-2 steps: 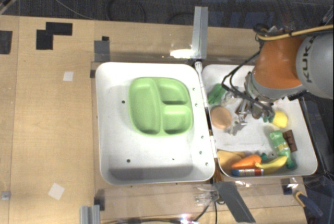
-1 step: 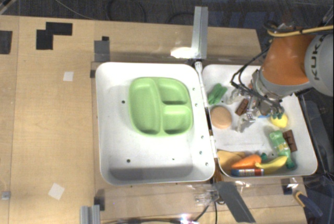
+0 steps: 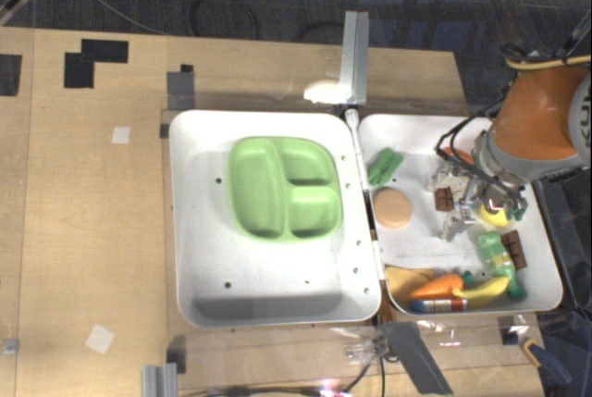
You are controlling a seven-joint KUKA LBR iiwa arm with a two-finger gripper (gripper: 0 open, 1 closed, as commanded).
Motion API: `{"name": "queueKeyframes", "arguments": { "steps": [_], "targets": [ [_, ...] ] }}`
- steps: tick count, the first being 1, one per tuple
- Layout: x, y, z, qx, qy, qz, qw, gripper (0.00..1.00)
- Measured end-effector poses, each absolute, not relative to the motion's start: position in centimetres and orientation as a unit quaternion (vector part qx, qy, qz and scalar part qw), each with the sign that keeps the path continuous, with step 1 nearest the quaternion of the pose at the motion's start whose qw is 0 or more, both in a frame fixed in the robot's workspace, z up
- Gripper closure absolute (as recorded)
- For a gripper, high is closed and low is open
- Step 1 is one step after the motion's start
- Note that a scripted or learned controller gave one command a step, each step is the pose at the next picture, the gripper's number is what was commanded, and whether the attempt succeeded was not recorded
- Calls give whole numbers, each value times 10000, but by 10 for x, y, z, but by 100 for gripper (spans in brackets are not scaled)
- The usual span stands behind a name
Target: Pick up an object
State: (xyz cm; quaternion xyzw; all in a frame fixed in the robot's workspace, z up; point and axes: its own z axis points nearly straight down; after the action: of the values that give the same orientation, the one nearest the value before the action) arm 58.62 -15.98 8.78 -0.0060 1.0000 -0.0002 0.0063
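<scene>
My gripper point(image 3: 465, 212) hangs low in the right bin point(image 3: 416, 242), at its right middle, below the orange wrist band. Just left of it lies a small brown block point(image 3: 444, 198). A yellow piece point(image 3: 496, 217) sits just right of it, partly covered by the gripper body. A round tan disc point(image 3: 394, 207) and a green piece point(image 3: 385, 166) lie further left in the same bin. I see nothing clearly held.
Along the right bin's front edge lie a banana point(image 3: 488, 288), a carrot point(image 3: 435, 285) and a red marker point(image 3: 440, 303). A green block point(image 3: 490, 247) and a brown block point(image 3: 513, 250) sit at the right. The left bin point(image 3: 199, 284) holds a green divided plate point(image 3: 282, 187).
</scene>
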Motion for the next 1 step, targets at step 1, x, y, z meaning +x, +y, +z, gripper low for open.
{"name": "queueKeyframes", "arguments": {
  "steps": [1],
  "targets": [
    [570, -116, 89, 673, 9977, -6, 72, 0]
  ]
}}
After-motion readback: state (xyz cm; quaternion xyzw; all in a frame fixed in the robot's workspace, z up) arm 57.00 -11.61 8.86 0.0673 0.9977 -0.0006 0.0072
